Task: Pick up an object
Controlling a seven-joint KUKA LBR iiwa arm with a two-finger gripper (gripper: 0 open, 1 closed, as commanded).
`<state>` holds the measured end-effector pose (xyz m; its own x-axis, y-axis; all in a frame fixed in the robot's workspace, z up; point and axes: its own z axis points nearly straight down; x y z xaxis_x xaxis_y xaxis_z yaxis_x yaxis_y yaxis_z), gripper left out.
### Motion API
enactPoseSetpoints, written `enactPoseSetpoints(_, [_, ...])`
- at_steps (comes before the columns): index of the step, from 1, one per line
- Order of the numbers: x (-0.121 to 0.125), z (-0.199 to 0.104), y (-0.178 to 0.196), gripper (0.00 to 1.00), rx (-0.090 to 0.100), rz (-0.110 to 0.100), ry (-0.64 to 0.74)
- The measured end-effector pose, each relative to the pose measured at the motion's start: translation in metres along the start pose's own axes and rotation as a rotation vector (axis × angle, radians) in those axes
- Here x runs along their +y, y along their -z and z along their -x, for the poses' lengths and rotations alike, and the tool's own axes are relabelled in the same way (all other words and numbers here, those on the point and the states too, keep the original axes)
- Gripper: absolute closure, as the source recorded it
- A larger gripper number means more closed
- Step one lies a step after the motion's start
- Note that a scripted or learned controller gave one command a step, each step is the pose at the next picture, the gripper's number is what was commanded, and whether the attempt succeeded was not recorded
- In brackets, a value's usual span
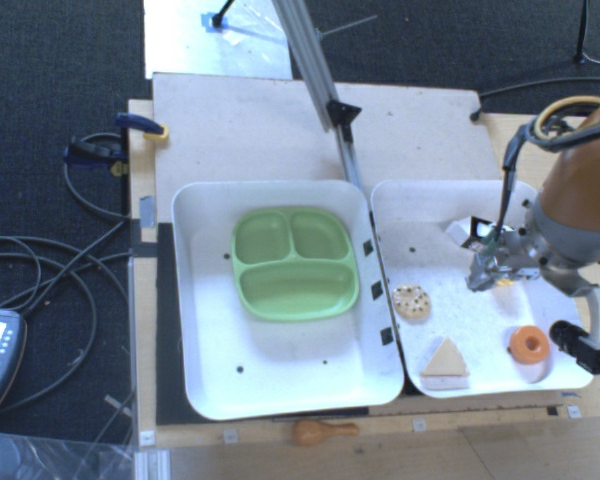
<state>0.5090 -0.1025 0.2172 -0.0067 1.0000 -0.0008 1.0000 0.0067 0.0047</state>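
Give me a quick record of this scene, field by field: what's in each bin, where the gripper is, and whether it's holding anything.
left bin: shallow white bin holding a green three-compartment plastic plate
right bin: shallow white bin holding a round speckled cookie, a tan triangular wedge and an orange ring-shaped piece
gripper: two-finger gripper over the right bin, up and to the right of the cookie
held object: none seen between the fingers
finger state: cannot tell
outside bins: small tan wooden piece on the bench's front edge

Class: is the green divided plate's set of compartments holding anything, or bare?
Bare: the green divided plate shows plain green in all three compartments.
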Motion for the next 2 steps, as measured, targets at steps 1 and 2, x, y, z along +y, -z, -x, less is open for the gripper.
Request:
enactPoseSetpoints(1, [0.004,-0.061,0.000,1.00,0.004,-0.002,0.006])
enactPoseSetpoints(2, [-0.003,-0.119,-0.004,1.00,0.004,-0.004,0.005])
